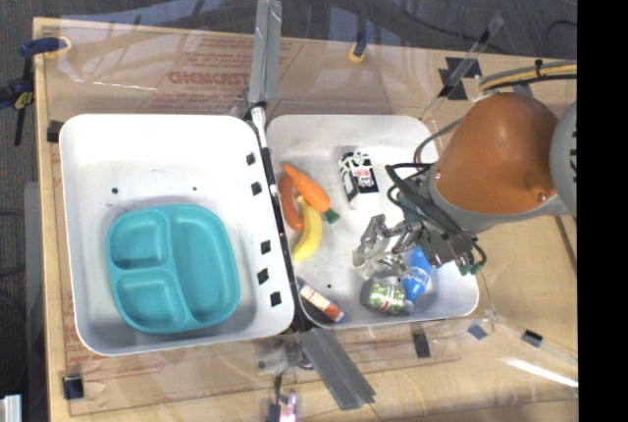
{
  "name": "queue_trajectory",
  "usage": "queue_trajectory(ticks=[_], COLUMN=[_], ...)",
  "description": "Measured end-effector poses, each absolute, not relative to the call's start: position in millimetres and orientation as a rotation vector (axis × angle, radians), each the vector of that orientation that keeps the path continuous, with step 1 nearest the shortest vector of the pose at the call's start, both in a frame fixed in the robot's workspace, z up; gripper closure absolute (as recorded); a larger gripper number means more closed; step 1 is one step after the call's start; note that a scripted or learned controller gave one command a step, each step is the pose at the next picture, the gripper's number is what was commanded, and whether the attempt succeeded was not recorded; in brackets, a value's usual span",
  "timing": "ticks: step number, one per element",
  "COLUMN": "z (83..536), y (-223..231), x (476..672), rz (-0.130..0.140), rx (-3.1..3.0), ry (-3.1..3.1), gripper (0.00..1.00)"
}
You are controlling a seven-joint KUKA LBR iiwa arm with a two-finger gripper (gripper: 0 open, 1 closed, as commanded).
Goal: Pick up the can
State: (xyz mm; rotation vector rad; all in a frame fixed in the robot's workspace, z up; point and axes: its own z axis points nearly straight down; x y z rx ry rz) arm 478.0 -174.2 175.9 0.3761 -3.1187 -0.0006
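Silvery metal is what you are seeing at the gripper [381, 251], which is hanging low inside the right bin [392, 131], toward its near right part. Its fingers [370, 243] are standing apart, and nothing is sitting between them; they are pointing left and slightly near, over bare white bin floor. The can [388, 296], green and silver and lying on its side, is resting just nearward of the gripper, close to the bin's near wall. You cannot tell from this slant whether the gripper is touching the can or only hovering just above it. A blue object [416, 279] is lying just right of the can, partly under the gripper's body and its black cables [417, 204].

You are looking at the arm [496, 155] reaching in from the right, its orange band bulging over the bin's right rim and hiding part of that corner, with the wrist bending down and leftward toward the gripper.

Elsewhere in the right bin, a carrot [304, 186] and a banana [309, 232] are lying together by the left wall, a small black and white carton [358, 172] is sitting toward the far middle, and a red and white tube [321, 302] is lying at the near left corner. In the left bin [88, 140], a teal divided tray [173, 267] is resting on the floor. Both bins are sitting side by side on the desk [147, 57].
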Motion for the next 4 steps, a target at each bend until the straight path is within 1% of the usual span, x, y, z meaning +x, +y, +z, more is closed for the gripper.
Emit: queue_trajectory(ticks=[1, 2, 3, 4], z=[94, 238, 204, 167], y=[-209, -210, -210, -198], x=[485.7, 535.3, 564.0, 595.4], rz=[0.003, 0.005, 0.0, 0.0], rx=[0.715, 0.884, 1.056, 1.533], ry=[-3.064, -3.02, -2.961, -2.745], gripper=[1.0, 1.0, 1.0, 1.0])
